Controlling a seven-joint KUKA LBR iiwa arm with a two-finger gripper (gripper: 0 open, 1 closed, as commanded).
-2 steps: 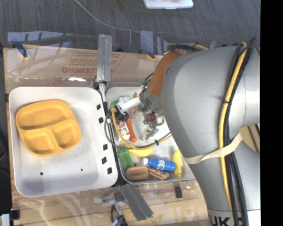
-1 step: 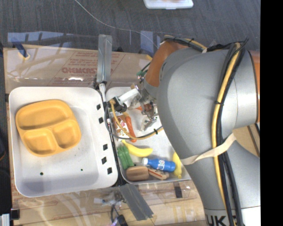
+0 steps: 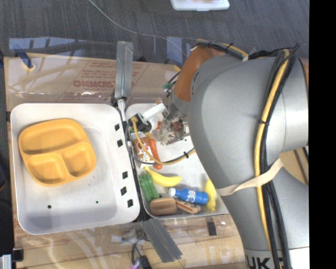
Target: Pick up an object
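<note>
With our gripper (image 3: pixel 169 127) low at the right bin's (image 3: pixel 202 167) twelve o'clock end, its opening impossible to tell, we should settle squarely over one toy, say the banana (image 3: pixel 164 178) at six o'clock, before closing.

The grey arm (image 3: pixel 247 136) covers most of the right bin (image 3: pixel 157 160), hiding its right side and far wall. The gripper (image 3: pixel 170 128), at the frame's centre, is a blurred tangle; how the jaws stand cannot be told. A white object (image 3: pixel 200 4) is cut off by the top edge. The small brown items (image 3: pixel 176 206) at the bin's lower end are too small to identify.
</note>
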